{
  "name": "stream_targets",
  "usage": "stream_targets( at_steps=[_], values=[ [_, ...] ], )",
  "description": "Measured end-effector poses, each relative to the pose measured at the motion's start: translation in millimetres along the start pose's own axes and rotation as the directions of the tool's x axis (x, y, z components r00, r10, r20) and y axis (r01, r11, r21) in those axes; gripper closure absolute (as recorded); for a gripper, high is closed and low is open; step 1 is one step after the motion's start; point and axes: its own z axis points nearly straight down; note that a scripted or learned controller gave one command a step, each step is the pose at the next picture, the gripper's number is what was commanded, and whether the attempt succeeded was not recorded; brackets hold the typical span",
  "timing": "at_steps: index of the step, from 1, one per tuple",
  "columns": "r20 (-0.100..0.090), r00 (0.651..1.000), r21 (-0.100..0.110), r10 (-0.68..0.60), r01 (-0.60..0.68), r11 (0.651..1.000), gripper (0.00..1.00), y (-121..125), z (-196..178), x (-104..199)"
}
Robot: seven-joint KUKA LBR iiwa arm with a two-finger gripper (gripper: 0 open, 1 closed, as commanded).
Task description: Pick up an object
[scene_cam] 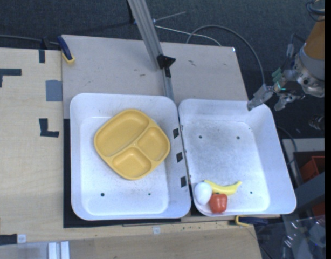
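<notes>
While the gripper (268, 97) hangs spread and empty, it should descend squarely over the banana (226, 188), avoiding the egg (202, 192).

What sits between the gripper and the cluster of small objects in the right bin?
Bare speckled floor of the right bin in the camera view; gripper at its upper right corner, banana, white ball, red object.

Dark carpet floor (74, 7), light wood bench (25, 144) w/ tape marks, metal pole (146, 26)

Bench (208, 72) bears two white bins (79, 161) side by side.
</notes>
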Motion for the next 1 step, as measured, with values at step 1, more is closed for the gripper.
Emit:
stream_targets(
  at_steps=[1],
  values=[
    [0.0,1.0,0.0,0.0,0.0,1.0,0.0,0.0,0.0,0.0]
  ],
)
